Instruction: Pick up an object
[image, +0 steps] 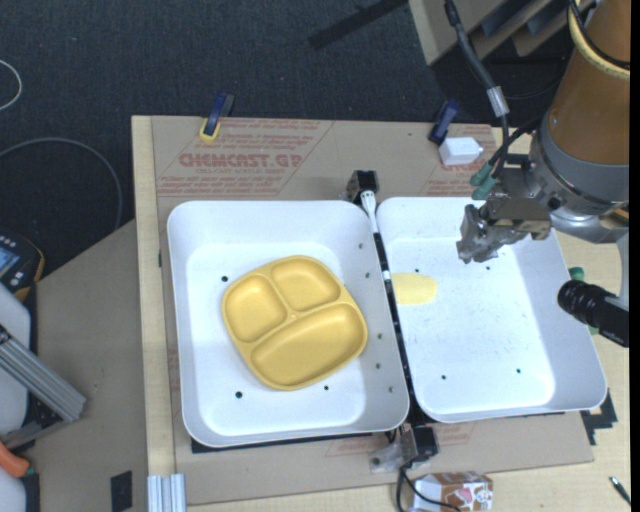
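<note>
Yellow divided tray (294, 322) lying in L bin (190, 240); gripper (478, 250) hovering over R bin (540, 330), finger state unclear; small yellow piece (414, 289) sitting nearby

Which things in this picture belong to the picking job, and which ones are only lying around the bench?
Belong to the job:
- gripper, above the right bin
- small yellow piece in the right bin
- yellow divided plate in the left bin

Just lying about:
- white block on the cardboard
- blue and yellow clamp

A yellow divided tray (293, 322) crowds the left bin (190, 300). In the right bin (540, 350), a small yellow piece (414, 289) lies near the left wall; the floor around it stays open.
</note>
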